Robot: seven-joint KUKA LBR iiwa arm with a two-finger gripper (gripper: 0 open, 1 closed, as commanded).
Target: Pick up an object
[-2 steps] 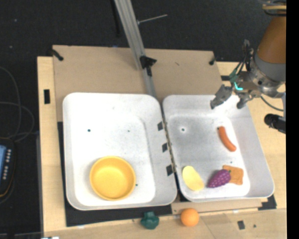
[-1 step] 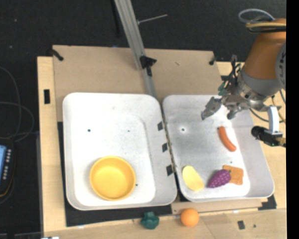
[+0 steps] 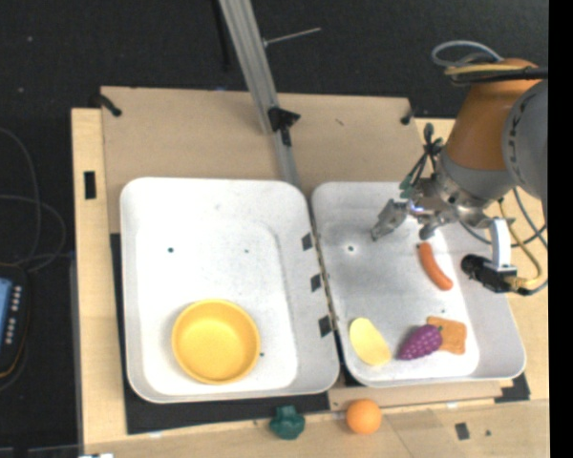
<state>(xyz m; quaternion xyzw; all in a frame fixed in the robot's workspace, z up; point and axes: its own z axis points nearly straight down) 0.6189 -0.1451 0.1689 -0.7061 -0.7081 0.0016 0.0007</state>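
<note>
My gripper (image 3: 406, 227) hangs over the upper part of the right bin (image 3: 363, 208), its fingers spread open with nothing between them. An orange-red sausage-shaped piece (image 3: 435, 265) lies just below and right of the gripper, apart from it. Along the bin's near side lie a pale yellow oval piece (image 3: 369, 342), a purple bunch of grapes (image 3: 419, 343) and a small orange piece (image 3: 451, 335) touching the grapes.
The left bin (image 3: 172, 218) holds a yellow bowl (image 3: 215, 341) at its near side. On the bench in front of the bins sit an orange ball (image 3: 363, 416) and a small green object (image 3: 286, 423). A grey pole (image 3: 258, 74) rises behind the bins.
</note>
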